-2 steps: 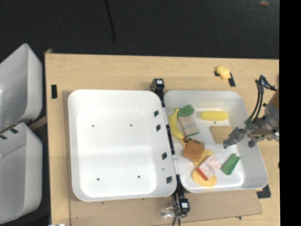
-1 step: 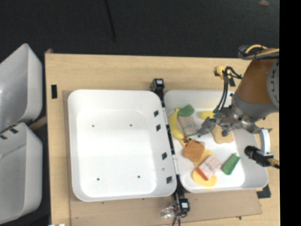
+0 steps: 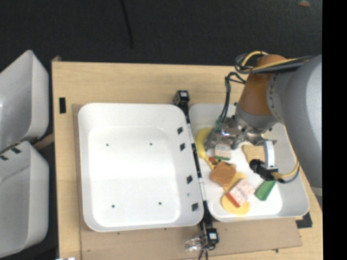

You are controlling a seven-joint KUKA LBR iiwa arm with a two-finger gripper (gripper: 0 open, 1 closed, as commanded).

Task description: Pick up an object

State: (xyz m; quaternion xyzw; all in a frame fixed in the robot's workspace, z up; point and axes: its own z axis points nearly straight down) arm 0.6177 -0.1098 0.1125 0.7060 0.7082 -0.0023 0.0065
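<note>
My gripper [image 3: 219, 145] reaches down into the right bin [image 3: 287, 205], over its left half. Right under it lie a yellow banana-shaped piece [image 3: 202, 141] and a small white item with red and green marks [image 3: 222, 153]. Just in front of these sit a brown cracker-like square [image 3: 223, 174], a pink-and-white block with a red end [image 3: 239, 192] on a yellow disc [image 3: 235, 207], and a green piece [image 3: 265, 190]. A tan piece [image 3: 251, 153] lies to the right of the gripper. The wrist hides the fingers.
The left bin [image 3: 133, 167] lies beside the right one, with a black-clipped divider [image 3: 194, 161] between them. The grey arm with its orange band [image 3: 260, 91] and cables covers the right bin's far right part. The wooden bench [image 3: 135, 80] surrounds both bins.
</note>
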